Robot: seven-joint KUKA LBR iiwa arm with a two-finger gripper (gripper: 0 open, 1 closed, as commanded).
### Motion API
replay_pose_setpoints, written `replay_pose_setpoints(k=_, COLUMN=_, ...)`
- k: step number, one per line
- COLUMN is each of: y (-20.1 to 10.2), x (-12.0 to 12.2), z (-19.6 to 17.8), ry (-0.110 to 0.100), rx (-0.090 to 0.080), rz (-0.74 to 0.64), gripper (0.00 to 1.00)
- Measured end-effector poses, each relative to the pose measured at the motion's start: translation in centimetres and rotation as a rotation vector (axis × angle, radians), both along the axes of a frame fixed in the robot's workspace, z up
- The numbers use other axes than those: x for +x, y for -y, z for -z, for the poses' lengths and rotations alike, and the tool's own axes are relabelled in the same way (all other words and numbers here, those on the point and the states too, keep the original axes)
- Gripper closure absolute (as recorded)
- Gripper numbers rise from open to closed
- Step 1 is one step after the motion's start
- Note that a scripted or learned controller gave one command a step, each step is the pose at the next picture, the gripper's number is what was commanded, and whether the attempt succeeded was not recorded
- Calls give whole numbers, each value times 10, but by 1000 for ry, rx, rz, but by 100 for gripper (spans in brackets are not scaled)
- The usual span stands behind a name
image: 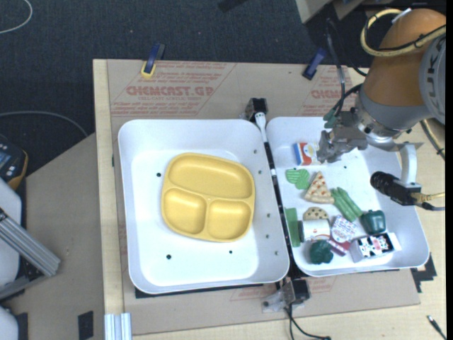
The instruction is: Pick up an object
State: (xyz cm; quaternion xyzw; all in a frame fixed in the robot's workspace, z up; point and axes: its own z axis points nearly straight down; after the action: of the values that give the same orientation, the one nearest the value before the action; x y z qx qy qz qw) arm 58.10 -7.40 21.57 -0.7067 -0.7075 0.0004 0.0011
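My gripper (330, 149) hangs over the upper part of the right bin (414, 222), just right of a small white carton with red and blue print (305, 153). Nothing shows between the fingers. Below it lie a green leafy piece (298, 178), a pizza slice toy (318, 188), a green pod-like piece (347, 203), a cracker-like piece (316, 213), a white and yellow block (316, 229), a dark green round object (320, 251), a red-patterned packet (344, 229), a dark green block (373, 222) and a black-and-white card (372, 245).
The left bin (134, 190) holds a yellow divided plate (207, 196). A green strip (292, 227) lies along the right bin's left wall. A black cylinder part (389, 185) on the arm juts over the right bin. Clamps (149, 61) sit at the bench's far edge.
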Motion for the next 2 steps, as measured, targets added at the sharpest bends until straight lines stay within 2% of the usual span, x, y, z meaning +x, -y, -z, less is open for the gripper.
replay_pose_setpoints(k=1, y=-7, x=-2, z=0, ry=0, rx=1, rz=0, gripper=100)
replay_pose_setpoints(k=2, y=-3, x=3, z=-20, ry=6, rx=-2, rz=0, gripper=100)
